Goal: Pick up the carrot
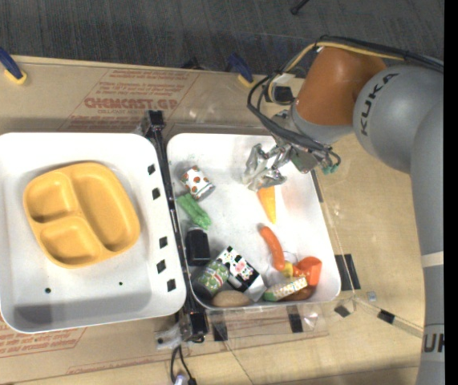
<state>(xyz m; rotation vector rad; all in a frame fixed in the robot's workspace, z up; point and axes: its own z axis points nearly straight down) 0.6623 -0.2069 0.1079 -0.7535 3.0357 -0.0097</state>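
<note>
Pincer (265,167) positioned over upper middle of right bin (322,215), metal fingers pointing down-left, tips at wide upper end of carrot (269,202). Finger state: cannot tell whether apart, together or clamped; tips overlap carrot top, actual grip not discernible. Carrot: yellow-orange wedge, wide end up beneath pincer, narrow end pointing toward bottom of bin, resting against white floor near right wall. Arm (389,119) entering from right, orange band just above wrist, black cables looped around wrist. Left bin (4,239) containing yellow divided tray (81,212) with three compartments, lying near centre. Remaining contents of right bin: small red-and-white spotted can (199,183) near upper left; green pod-shaped item (193,212) just below it, along left wall; black block (197,246) below that; black-and-white patterned carton (240,269) near lower centre; orange-red sausage-shaped item (273,247) below carrot, apart from it; cluster of red, yellow and green pieces (297,279) in lower right corner. Both bins side by side on table (92,95) covered with printed brown cardboard.
</note>
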